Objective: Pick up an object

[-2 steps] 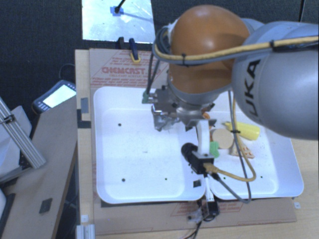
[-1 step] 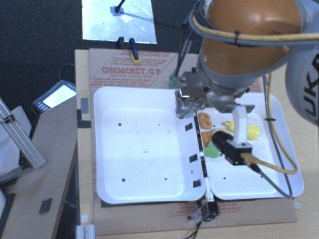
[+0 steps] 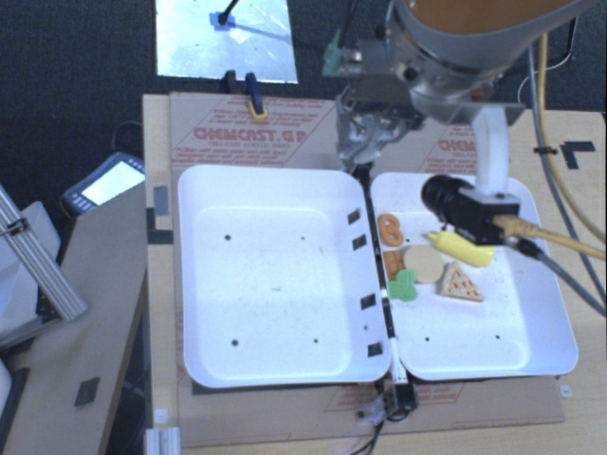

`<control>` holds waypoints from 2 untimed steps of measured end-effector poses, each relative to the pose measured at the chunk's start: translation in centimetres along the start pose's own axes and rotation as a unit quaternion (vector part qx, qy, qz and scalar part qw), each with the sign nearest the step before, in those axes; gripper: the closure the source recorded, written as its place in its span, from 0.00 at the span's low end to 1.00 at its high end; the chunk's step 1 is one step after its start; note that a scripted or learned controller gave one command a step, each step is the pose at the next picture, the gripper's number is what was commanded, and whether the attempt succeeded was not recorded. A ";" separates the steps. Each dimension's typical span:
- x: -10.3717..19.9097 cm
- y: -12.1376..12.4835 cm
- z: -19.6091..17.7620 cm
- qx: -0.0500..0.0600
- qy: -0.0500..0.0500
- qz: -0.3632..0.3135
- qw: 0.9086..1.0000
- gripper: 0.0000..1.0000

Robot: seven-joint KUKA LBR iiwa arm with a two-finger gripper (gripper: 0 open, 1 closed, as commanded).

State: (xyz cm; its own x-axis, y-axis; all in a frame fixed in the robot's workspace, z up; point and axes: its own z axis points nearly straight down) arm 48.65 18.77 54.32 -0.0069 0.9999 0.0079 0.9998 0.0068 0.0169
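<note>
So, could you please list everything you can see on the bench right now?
Bins: two, white, side by side.
Pretzel: one, orange, right bin by the divider.
Green toy: one, right bin by the divider.
Banana: one, yellow, right bin.
Pizza slice: one, tan and red, right bin.
Cardboard: one sheet, brown, under the bins.
Arm: one, grey with orange band, above the right bin.
Gripper: one, above the divider's far end.
</note>
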 end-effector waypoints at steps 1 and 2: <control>-0.1 0.0 -0.3 0.006 -0.002 0.000 1.000 1.00; -0.1 0.1 -1.5 0.005 -0.002 -0.002 1.000 1.00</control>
State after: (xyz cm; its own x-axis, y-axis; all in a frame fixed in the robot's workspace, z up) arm 48.69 18.66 55.77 -0.0114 0.9999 0.0044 0.9999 0.0114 0.0061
